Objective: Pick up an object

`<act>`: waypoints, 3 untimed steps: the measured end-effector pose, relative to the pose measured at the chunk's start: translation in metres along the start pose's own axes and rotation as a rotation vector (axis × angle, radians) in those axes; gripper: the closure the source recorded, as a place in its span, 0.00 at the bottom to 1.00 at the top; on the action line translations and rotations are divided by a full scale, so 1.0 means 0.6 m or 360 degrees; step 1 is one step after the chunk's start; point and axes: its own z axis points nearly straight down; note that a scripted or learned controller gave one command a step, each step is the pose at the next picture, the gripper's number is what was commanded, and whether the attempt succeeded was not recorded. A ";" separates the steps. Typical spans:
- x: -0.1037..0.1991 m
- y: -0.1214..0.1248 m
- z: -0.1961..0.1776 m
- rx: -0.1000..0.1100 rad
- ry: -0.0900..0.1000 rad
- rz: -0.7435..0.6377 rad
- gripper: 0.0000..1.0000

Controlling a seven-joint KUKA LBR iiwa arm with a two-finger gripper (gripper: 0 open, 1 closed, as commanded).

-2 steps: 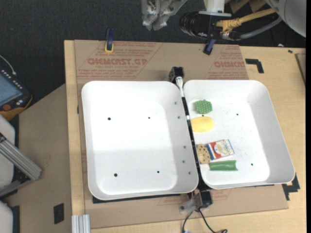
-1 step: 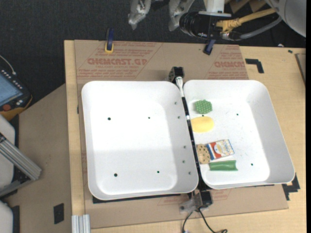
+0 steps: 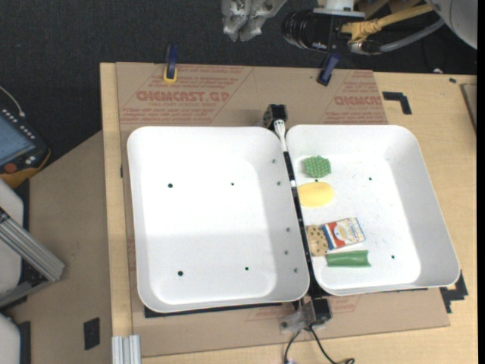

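Note:
My gripper [image 3: 244, 23] hangs high at the top of the camera view, above the bench's far edge and well clear of both bins; nothing shows between its fingers. In the right bin [image 3: 402, 173], near its left wall, lie a bumpy green round piece [image 3: 317, 166], a yellow lemon-like object [image 3: 316, 195], a small cracker box [image 3: 339, 236] with a red and blue label, and a green flat piece [image 3: 348, 259] just in front of the box.
The left bin [image 3: 204, 218] sits beside the right one on a cardboard sheet [image 3: 189, 89]. Blue clamps [image 3: 170, 63] [image 3: 328, 68] hold the sheet at the far edge. A black clip [image 3: 274, 115] sits where the bins meet.

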 end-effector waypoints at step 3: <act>0.001 0.000 -0.017 -0.0003 0.0000 -0.0002 0.00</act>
